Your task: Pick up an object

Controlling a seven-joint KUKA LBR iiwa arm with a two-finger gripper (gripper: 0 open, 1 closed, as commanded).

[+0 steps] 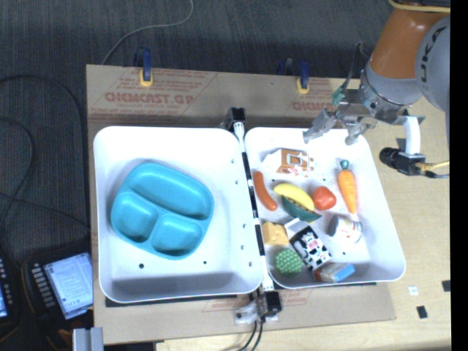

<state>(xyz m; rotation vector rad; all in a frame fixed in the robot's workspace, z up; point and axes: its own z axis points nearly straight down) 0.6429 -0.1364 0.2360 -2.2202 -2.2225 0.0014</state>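
The right bin (pixel 387 229) holds several small objects. Among them are a white and orange box (pixel 295 161), a carrot (pixel 347 186), a red sausage (pixel 264 191), a banana (pixel 292 194), a tomato (pixel 324 197) and a black-and-white box (pixel 311 247). My gripper (pixel 333 134) hangs over the bin's back edge, above and behind the carrot. Its fingers are spread open with nothing between them.
A blue divided tray (pixel 161 209) lies in the left bin (pixel 117 145). A green knobbly ball (pixel 289 260), a tan cube (pixel 274 232), a white cup (pixel 348 229) and a blue and orange block (pixel 337 271) crowd the right bin's front. Clamps (pixel 302 82) stand behind it.
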